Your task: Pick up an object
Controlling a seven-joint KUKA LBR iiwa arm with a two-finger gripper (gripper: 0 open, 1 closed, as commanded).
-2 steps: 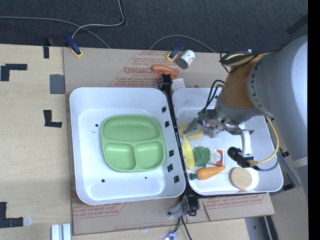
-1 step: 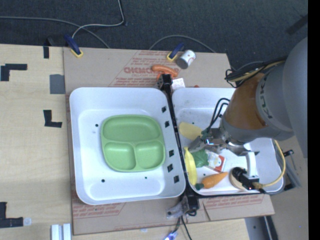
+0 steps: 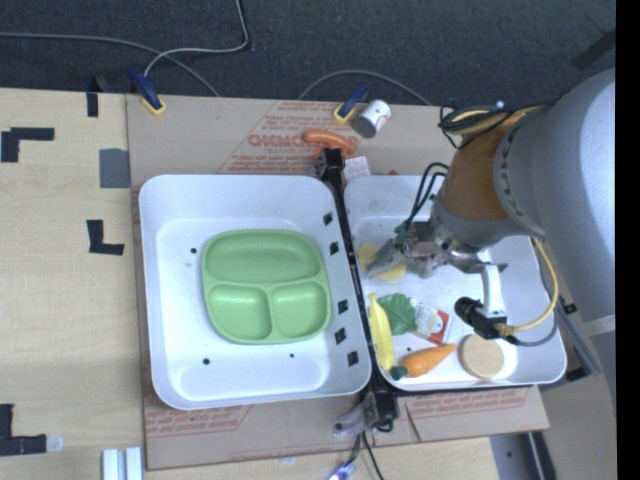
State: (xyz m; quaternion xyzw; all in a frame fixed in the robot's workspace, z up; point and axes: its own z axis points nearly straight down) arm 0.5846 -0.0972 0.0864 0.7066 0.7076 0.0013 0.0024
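Toy food is lying in the right bin (image 3: 520,373): banana (image 3: 381,334), carrot (image 3: 431,360), green leafy piece (image 3: 397,311). Pincer (image 3: 405,253) is hanging over that bin's far left; its state is indeterminable. Green divided plate (image 3: 267,284) is occupying the left bin (image 3: 170,218).

green tray (image 3: 266,283), yellow banana (image 3: 381,334), orange carrot (image 3: 430,360), white bins (image 3: 165,268)

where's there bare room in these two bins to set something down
Bare floor rings the green tray in the left bin, widest along its near wall. The right bin is crowded: banana, carrot and round disc line its near edge, with the gripper above. A small patch sits by its far wall.
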